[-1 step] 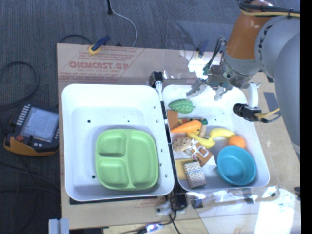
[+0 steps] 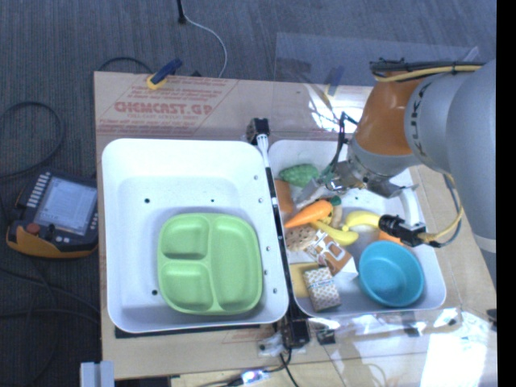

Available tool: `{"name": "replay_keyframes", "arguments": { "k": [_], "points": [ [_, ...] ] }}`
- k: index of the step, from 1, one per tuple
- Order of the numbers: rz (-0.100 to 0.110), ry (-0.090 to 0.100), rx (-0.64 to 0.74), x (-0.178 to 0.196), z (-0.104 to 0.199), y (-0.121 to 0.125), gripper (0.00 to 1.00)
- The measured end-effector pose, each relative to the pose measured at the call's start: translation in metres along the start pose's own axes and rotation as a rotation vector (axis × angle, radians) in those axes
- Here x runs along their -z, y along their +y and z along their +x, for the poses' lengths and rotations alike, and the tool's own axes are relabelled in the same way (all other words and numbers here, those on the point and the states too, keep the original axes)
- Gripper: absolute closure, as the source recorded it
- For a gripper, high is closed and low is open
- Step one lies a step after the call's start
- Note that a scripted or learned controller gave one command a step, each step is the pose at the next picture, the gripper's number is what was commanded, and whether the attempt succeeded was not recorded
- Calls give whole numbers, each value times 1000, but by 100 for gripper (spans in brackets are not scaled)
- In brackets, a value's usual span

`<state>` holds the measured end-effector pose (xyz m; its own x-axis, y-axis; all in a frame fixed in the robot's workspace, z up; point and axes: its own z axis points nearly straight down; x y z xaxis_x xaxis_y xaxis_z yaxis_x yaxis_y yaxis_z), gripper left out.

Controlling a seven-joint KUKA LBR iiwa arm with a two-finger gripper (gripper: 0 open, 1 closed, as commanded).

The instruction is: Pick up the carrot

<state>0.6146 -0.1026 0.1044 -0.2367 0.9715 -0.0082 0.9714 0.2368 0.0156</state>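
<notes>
While the tapered orange toy carrot (image 2: 310,214) lay in the right white bin (image 2: 431,285), just left of the gripper (image 2: 334,185), you were approaching; next, descend squarely over it.

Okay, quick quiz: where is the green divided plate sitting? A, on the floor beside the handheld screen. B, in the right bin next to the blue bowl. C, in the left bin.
C: the green divided plate lies flat on the floor of the left bin, across the divider from the blue bowl and carrot in the right bin.
</notes>
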Motion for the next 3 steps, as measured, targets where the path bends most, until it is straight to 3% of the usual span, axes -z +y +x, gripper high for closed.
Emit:
{"name": "replay_keyframes", "arguments": {
  "k": [1,2,3],
  "points": [
    [-28,-11,-228,-5,10,-47,0],
    [-28,-14,-231,6,8,-46,100],
    [-25,-13,-231,5,8,-47,0]
  ]
}}
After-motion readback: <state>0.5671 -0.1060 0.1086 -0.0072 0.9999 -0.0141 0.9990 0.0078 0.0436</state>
